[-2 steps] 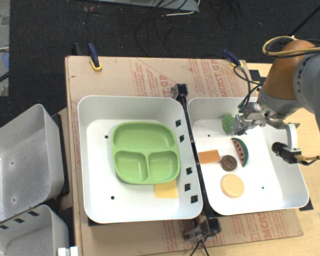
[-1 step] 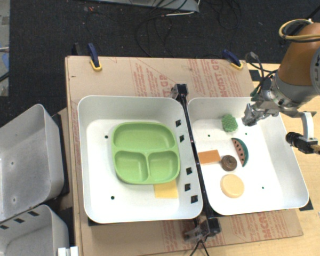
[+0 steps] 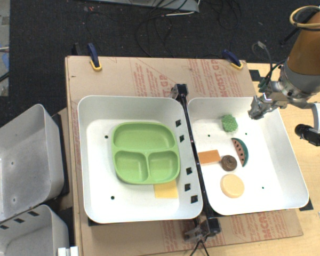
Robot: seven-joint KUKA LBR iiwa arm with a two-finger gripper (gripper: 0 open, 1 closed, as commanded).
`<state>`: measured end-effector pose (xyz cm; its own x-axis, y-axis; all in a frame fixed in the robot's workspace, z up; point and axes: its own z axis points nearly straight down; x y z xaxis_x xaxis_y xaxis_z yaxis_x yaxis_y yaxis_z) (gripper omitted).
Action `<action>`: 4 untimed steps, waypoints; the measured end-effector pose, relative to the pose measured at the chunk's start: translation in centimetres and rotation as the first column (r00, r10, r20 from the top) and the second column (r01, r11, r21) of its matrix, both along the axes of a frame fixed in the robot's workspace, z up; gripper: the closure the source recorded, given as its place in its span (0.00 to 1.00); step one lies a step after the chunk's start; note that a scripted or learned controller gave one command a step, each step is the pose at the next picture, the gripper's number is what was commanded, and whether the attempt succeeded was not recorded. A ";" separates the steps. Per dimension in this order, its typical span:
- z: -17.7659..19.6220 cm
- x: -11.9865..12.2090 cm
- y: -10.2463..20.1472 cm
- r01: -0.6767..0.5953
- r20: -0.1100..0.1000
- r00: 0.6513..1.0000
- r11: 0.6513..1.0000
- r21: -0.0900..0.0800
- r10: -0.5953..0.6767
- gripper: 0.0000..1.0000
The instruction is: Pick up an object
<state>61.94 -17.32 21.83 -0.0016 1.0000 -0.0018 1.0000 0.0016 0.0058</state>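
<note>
- The end effector (image 3: 257, 111) hangs over the far right edge of the right bin (image 3: 288, 143), at the end of the grey arm (image 3: 304, 63) that reaches in from the right.
- Whether it is spread or pressed together I cannot tell; it is small and dark against the bin rim, and nothing shows pinched in it.
- No single object is named by the task; the nearest candidate is the green ball (image 3: 230, 123), which lies just left of the end effector and a little toward the near side, on the bin floor.
- The ball is roundish, so it offers no long axis to line up with.
- Further toward the near edge lie the watermelon slice (image 3: 240, 151), the brown disc (image 3: 229, 163), the orange block (image 3: 208, 157) and the pale round (image 3: 232, 186); the slice is a curved strip running roughly far to near.
- The slice and disc sit touching or nearly so; the ball stands apart from them, which I judge makes it the cleaner pick.
- The left bin (image 3: 96, 143) holds a green tray (image 3: 146, 152) with a yellow square (image 3: 166, 190) at its near edge, both well apart from the end effector across the divider.
- The coming move, as I judge it, is a short shift left and down.
</note>
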 end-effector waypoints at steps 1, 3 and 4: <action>5.1 0.7 -0.8 -0.001 0.002 1.000 1.000 -0.001 0.001 1.00; 3.5 1.8 10.2 -0.004 -0.006 1.000 1.000 0.002 0.004 1.00; 3.5 2.8 15.8 -0.005 -0.004 1.000 1.000 0.001 0.005 1.00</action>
